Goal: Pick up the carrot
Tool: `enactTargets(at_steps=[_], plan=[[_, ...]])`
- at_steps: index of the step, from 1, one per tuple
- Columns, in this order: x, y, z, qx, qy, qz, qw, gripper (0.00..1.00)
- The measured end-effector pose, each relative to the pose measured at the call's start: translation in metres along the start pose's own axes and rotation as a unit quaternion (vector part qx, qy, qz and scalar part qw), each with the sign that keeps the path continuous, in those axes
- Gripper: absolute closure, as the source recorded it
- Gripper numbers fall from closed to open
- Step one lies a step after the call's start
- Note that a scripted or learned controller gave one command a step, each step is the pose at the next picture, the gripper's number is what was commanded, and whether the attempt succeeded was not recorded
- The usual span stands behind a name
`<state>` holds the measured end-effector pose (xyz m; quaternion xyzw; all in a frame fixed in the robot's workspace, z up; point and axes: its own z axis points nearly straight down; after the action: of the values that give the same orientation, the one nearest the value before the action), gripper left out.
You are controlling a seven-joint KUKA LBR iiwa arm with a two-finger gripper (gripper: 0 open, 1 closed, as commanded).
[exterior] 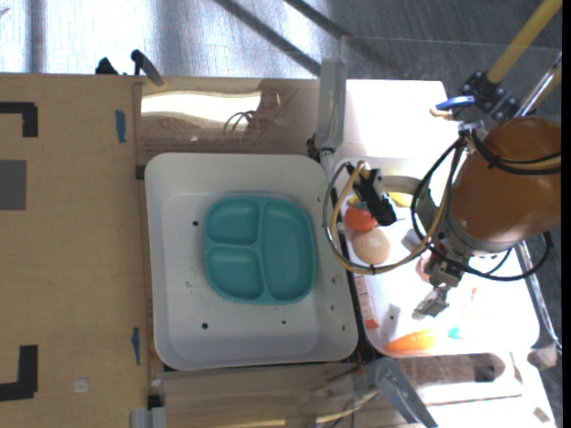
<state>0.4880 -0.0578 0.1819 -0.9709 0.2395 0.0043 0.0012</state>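
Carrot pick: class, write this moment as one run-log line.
carrot: lying at right bin's near edge | gripper: above it, apart, holding nothing | teal plate: in left bin

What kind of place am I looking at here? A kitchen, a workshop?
Probably a robotics lab bench, not a kitchen: a grey and orange robot arm reaches over two shallow white bins, which hold a teal divided plate and what look like toy foods such as a carrot.

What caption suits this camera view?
Gripper poised above the carrot in the right bin; teal tray sits in the left.
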Motion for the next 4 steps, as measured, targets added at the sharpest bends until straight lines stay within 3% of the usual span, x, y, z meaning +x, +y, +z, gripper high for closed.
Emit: enactTargets(at_steps=[1,2,3,4], plan=[[0.001,-0.002,-0.012,0.002,0.002,0.002,1.0000,1.00],[0.004,-0.010,-0.132,0.003,0.006,0.102,0.9947,1.00],[0.003,-0.010,-0.130,0.002,0.004,0.103,0.9947,0.00],[-0.010,-0.021,0.001,-0.001,-0.002,-0.025,0.9997,0.00]])
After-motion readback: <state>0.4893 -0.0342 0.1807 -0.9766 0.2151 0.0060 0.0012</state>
